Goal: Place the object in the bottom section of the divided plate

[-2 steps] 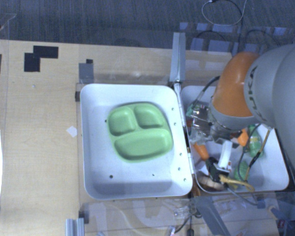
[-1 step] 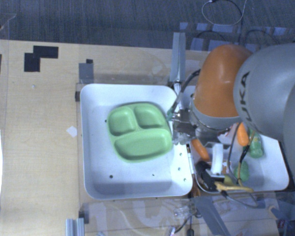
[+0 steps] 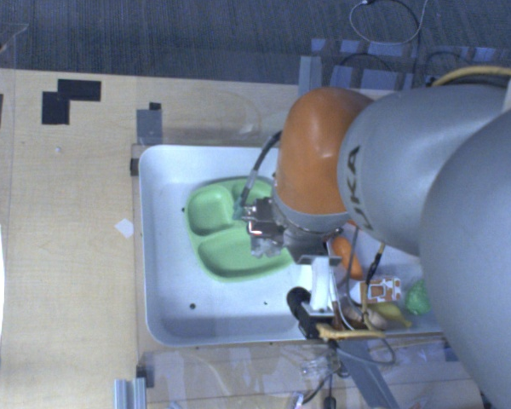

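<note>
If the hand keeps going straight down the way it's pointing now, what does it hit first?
Most likely the green divided plate. The hand hangs over the plate's right edge, near where the larger bottom section meets the rim, inside the left white bin. Depth is hard to judge from this slanted view, so it could land on the rim.

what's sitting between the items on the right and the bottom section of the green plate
The arm's wrist and end effector hang over the green divided plate, covering its right part. The bottom section's visible surface looks bare.
</note>
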